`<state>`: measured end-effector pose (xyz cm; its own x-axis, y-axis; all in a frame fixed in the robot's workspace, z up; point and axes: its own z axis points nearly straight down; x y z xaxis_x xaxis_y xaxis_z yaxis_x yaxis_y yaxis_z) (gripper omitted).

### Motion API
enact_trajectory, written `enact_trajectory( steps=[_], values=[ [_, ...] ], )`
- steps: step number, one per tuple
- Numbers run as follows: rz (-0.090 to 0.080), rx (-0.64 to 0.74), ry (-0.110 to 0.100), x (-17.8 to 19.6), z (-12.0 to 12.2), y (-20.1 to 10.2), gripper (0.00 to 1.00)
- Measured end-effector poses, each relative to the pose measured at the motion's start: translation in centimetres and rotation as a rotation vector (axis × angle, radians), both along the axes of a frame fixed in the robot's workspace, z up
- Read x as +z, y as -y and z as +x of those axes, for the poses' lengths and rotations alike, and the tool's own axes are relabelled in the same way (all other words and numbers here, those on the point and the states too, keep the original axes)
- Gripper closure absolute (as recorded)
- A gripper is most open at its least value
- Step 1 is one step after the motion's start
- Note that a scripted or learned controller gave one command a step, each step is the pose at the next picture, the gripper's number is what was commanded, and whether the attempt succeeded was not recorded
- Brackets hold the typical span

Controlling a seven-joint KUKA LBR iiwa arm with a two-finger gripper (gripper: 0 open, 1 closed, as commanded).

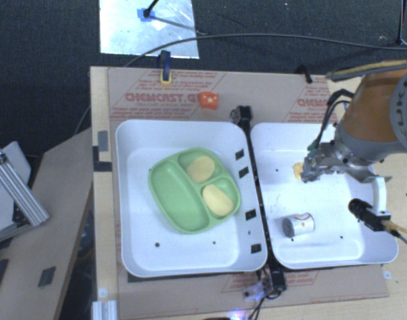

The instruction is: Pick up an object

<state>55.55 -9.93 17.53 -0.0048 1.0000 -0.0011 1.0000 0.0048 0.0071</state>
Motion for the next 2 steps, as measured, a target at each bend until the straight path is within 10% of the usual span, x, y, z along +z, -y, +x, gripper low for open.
enact_trajectory(
  steps=[2],
  values=[
    [0.0, 0.0, -0.001, 8.4, 0.2, -0.2, 1.0]
  ],
)
